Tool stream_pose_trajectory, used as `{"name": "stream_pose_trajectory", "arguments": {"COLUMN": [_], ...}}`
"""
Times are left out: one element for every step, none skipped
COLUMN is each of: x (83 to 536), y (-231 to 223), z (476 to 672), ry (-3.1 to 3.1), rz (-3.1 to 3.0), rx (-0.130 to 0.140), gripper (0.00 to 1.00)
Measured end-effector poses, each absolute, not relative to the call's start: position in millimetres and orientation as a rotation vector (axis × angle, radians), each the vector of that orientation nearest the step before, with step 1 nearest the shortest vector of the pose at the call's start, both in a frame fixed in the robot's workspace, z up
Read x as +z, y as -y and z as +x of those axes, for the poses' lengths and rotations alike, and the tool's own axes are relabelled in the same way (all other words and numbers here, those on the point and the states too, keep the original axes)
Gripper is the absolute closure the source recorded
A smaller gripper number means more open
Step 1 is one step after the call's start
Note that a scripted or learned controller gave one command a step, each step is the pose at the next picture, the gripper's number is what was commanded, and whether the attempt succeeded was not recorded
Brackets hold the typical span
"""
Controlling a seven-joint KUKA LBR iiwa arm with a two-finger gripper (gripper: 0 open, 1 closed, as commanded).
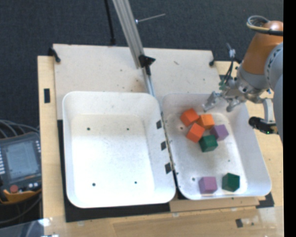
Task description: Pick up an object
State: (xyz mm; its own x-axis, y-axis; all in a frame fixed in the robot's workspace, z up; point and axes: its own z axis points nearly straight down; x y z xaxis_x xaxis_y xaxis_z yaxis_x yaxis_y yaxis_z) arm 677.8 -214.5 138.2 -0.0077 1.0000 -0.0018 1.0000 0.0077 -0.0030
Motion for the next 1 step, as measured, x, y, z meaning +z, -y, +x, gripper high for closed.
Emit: {"name": "stream_pose_trajectory", "arguments": {"x": [95.6], "y": [214.9], "z": [677.7], "ry": [2.232], "rz": [-2.210], "rx": [0.005], "gripper": [0.00]}}
